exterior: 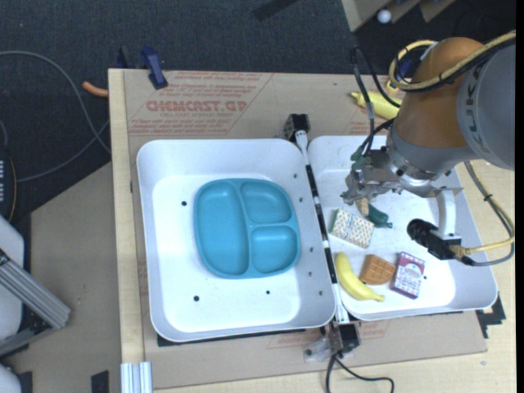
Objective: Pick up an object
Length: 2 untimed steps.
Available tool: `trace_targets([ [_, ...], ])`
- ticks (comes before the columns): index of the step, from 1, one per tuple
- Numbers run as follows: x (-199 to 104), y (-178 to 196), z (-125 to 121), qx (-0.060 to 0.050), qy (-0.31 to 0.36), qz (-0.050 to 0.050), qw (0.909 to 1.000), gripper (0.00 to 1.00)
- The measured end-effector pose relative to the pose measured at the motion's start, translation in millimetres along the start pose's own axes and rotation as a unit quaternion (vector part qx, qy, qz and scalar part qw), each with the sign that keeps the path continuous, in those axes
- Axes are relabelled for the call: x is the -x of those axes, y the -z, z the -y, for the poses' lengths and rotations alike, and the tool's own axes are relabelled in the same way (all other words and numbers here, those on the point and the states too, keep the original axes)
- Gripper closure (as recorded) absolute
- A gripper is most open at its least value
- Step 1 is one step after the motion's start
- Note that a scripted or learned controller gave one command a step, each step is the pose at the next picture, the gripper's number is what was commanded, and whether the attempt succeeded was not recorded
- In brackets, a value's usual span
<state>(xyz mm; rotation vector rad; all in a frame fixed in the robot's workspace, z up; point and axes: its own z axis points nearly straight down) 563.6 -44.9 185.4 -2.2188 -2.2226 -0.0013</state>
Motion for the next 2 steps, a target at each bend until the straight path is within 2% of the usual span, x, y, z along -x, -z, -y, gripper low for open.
trace_targets([
  [1,-77.4,45.3,-13.1,0.0,0.0,0.0,1.0,1.0],
  [2,-37.3,46.5,-8.7,-0.001,-0.001,0.001,1.0,1.0],
])
